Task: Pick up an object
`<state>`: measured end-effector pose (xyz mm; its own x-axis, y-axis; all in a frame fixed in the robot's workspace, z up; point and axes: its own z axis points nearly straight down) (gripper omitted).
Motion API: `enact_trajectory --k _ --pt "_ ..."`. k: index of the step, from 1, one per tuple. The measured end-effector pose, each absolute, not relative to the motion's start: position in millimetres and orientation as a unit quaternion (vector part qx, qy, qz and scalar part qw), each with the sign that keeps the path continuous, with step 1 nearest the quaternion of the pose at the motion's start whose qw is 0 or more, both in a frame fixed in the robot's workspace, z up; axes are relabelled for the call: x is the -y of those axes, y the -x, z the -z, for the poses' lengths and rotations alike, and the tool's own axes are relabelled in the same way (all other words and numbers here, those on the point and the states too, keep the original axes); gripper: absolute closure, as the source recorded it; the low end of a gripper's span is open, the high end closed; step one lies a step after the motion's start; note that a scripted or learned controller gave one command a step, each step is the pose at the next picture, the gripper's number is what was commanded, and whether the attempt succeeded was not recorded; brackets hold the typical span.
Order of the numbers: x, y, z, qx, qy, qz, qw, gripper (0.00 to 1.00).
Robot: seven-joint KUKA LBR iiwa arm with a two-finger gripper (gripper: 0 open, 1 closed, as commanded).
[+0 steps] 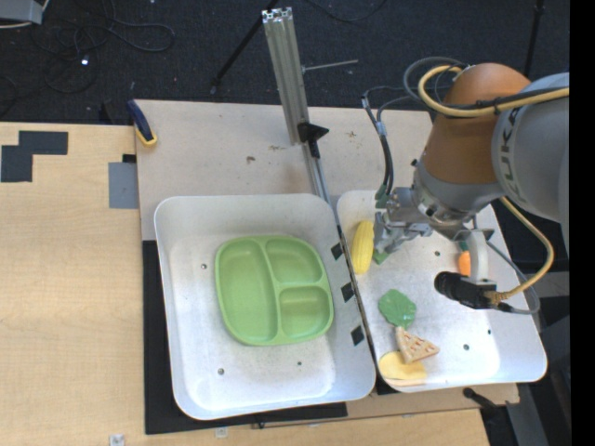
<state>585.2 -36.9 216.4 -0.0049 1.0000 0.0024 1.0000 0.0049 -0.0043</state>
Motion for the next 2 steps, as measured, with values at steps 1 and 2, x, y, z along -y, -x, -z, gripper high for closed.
enact_trajectory --k 1,2 --pt "-13.5 -586.9 -208.6 0.709 0.706 -0.0013 0.003 1.0" --pt "-63.3 -583.7 -205.2 0.709 0.705 -0.0014 0.003 1.0"
